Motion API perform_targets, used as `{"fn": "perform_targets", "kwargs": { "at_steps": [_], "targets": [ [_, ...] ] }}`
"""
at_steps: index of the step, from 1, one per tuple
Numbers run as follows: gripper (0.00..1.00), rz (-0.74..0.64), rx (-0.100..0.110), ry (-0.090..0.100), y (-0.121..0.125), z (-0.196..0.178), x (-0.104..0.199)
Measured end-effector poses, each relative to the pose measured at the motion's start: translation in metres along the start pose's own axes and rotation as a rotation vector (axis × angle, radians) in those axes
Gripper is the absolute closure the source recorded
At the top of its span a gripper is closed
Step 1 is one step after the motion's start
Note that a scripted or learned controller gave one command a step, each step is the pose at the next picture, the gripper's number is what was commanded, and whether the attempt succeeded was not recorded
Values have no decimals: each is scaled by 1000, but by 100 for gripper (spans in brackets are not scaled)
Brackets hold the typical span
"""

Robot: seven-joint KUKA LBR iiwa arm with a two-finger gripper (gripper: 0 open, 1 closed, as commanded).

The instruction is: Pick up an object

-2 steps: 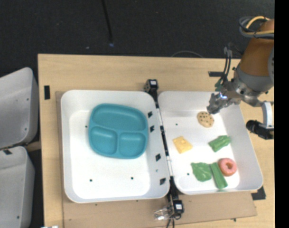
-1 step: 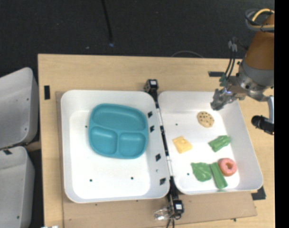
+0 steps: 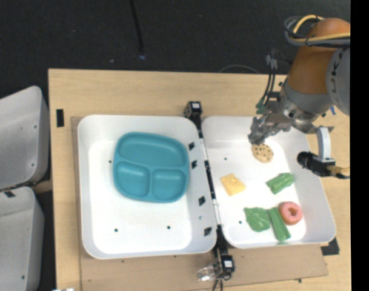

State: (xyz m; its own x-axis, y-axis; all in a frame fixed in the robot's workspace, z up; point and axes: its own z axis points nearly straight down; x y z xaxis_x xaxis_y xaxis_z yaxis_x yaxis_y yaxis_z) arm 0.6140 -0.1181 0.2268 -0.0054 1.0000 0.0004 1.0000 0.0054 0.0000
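- The grey arm with its orange band reaches in from the right, its jaws (image 3: 260, 139) hanging low over the upper part of the right-hand bin (image 3: 232, 126) on the wooden desk (image 3: 63, 96).
- Directly beneath the jaws lies a speckled cookie (image 3: 263, 153) — touching them or just under them; whether the jaws are apart or together cannot be told from this slant.
- Elsewhere in the same bin: a yellow cheese wedge (image 3: 232, 184) near the middle, a small green piece (image 3: 280, 182) to its right, and along the lower edge a flat green leaf (image 3: 255, 218), a green stalk (image 3: 278, 222) and a pink doughnut (image 3: 290, 212) clustered together, the doughnut resting against the stalk.
- The left-hand bin (image 3: 93, 223) holds a teal divided plate (image 3: 151, 167) — three compartments, lying flat in the bin's upper half.
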Motion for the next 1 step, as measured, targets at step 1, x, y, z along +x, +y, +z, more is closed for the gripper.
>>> {"fn": "perform_targets", "kwargs": {
  "at_steps": [1],
  "targets": [
    [100,0,1,0,-1,3,43]
  ]
}}
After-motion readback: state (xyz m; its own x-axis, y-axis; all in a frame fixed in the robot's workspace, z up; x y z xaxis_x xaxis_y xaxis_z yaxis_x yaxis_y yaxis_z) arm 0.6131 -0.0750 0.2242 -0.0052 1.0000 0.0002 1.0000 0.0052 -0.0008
